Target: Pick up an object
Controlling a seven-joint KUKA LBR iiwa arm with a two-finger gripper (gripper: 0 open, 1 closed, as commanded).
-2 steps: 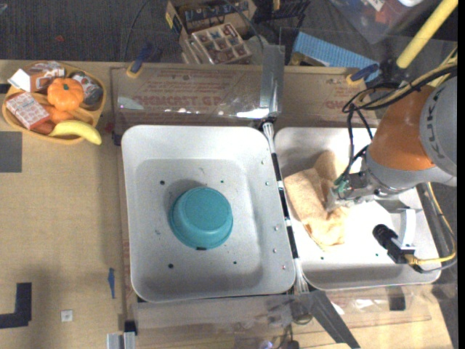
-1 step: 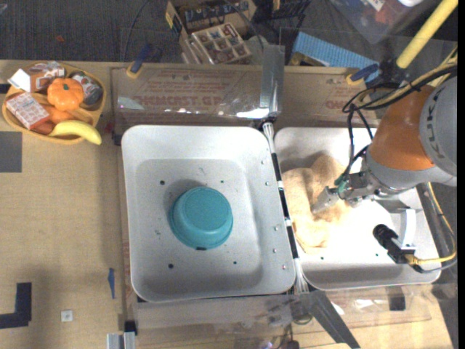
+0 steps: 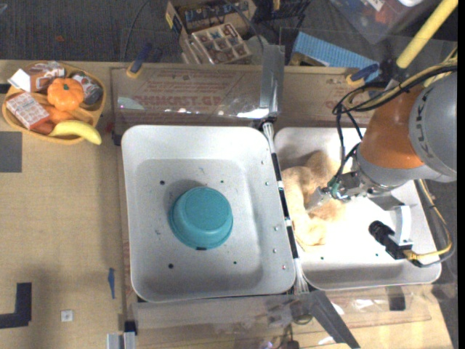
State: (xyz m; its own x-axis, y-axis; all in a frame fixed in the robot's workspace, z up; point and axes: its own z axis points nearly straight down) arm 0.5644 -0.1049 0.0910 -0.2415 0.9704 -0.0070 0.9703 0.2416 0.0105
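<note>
Camera view: my claw (image 3: 320, 199) sits low in the right bin (image 3: 363, 262).
It is at the tan plush toy (image 3: 305, 184) by the bin's left wall; grip state cannot be determined. A teal bowl (image 3: 202, 217) lies inverted in the left bin (image 3: 145, 195).

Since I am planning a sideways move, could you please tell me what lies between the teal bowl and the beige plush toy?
In the camera view, bare white bin floor, then the two bins' adjoining rims, separate the upturned teal plastic bowl from the beige plush toy.
</note>
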